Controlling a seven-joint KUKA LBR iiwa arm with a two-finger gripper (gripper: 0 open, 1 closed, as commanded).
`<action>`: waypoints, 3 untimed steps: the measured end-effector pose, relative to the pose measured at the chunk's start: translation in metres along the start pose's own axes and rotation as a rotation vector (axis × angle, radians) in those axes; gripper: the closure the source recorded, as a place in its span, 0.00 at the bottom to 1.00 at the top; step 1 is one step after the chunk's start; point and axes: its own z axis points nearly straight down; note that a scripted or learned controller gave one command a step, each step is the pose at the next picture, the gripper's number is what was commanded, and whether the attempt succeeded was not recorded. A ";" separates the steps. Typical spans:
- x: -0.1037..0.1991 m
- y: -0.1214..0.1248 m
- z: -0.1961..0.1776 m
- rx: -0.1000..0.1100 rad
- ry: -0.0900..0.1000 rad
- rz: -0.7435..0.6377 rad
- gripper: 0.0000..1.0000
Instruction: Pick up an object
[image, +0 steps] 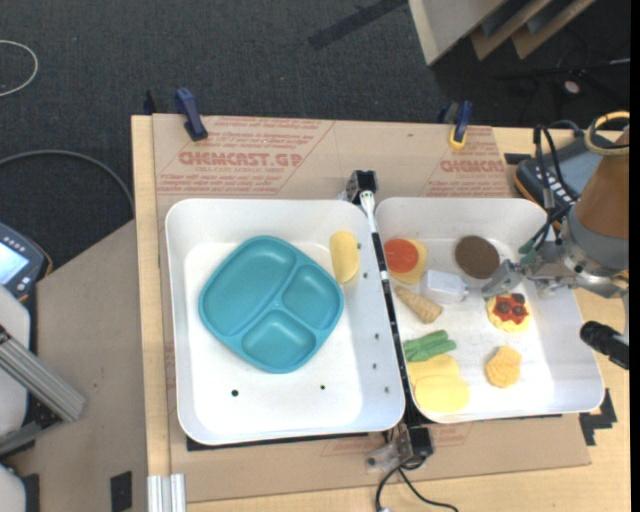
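Gripper (503, 278) low in right bin (570, 385), between brown disc (477, 256) and small pizza (510, 312); open or closed, cannot tell. Nothing visibly held. Risk (items crowded): descent nudges neighbours, grasp slips.

tray (270, 303) in left bin (185, 300) (food (440, 345) right)

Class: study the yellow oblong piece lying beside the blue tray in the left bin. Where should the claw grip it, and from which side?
Grip the yellow oblong piece across its narrow middle, coming straight down. It lies flat and lengthwise between the blue tray and the bin wall, so the short axis probably fits best.
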 end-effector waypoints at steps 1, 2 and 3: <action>-0.035 -0.020 0.064 0.009 0.024 -0.009 0.00; -0.036 -0.019 0.052 0.005 0.012 -0.011 1.00; -0.040 0.033 0.061 -0.002 0.003 -0.010 1.00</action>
